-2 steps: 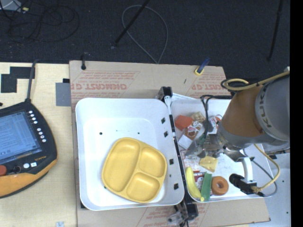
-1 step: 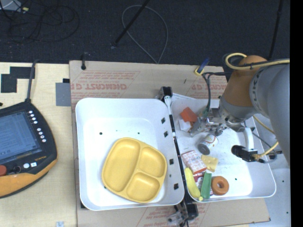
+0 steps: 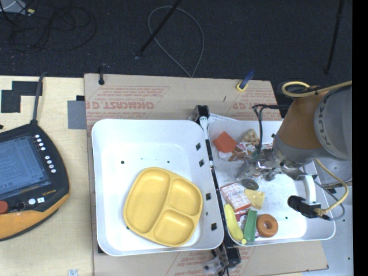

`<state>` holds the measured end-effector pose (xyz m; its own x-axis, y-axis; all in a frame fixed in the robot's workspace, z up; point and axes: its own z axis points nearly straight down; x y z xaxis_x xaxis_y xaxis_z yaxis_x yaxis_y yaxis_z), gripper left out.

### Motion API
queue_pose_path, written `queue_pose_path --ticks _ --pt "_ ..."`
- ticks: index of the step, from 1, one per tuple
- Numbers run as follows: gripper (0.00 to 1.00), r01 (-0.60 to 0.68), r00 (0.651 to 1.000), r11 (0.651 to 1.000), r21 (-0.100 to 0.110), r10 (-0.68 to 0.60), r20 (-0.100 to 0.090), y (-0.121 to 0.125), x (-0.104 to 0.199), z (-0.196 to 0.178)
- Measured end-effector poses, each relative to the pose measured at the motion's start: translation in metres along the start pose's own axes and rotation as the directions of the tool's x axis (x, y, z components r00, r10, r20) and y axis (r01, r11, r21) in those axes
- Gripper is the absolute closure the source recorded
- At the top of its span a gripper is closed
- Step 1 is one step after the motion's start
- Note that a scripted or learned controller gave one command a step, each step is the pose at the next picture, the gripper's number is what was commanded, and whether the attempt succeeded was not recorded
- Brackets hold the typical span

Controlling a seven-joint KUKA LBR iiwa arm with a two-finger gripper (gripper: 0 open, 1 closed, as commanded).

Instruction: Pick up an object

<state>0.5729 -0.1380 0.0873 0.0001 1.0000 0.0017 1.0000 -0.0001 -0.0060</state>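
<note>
**Gripper low over the clutter in the right bin**

Nearest the camera, along the right bin's (image 3: 313, 230) front edge, a yellow banana (image 3: 232, 218), a green stick-shaped item (image 3: 250, 224) and a brown doughnut (image 3: 267, 225) lay in a row, the green item touching the banana and just beside the doughnut. Just behind them sat a red-and-white packet (image 3: 234, 193) with a small yellow piece (image 3: 255, 198) at its right side. In the left bin (image 3: 115, 137) a yellow divided plate (image 3: 163, 206) rested towards the front.

Further back, the gripper (image 3: 253, 168) hung over the middle of the right bin, above the packet, on the grey arm (image 3: 305, 128) that reached in from the right. Whether it was open or closed could not be told, and no item could be made out in its grasp. Beyond it, near the bin's far wall, lay a red-orange block (image 3: 225, 142) and a beige lumpy item (image 3: 250, 136).

Both bins stood on a cardboard sheet (image 3: 149, 96). A teach pendant (image 3: 26, 177) lay well apart on the left.
</note>
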Motion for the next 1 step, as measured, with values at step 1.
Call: queue_pose_path --ticks 1 --pt "0.0 0.0 1.0 1.0 0.006 0.0 0.0 0.0503 0.0086 0.0006"
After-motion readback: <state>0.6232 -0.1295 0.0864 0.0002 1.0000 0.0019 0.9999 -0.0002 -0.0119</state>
